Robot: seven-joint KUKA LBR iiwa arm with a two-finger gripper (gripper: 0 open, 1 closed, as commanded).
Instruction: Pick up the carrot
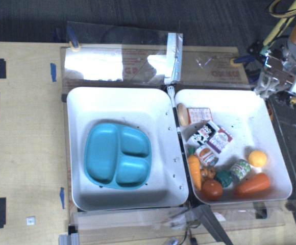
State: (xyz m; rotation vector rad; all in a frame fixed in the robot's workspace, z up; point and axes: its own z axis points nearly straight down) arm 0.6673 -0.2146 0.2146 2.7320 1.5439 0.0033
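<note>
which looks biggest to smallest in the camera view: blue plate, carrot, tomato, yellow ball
1. blue plate, by far the largest
2. carrot
3. tomato
4. yellow ball

The tomato and the ball look close in size, so their order is unsure.

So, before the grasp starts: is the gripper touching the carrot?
Apart. The camera view shows the gripper above the right bin's far corner, with bare bin floor between it and the carrot.
</note>
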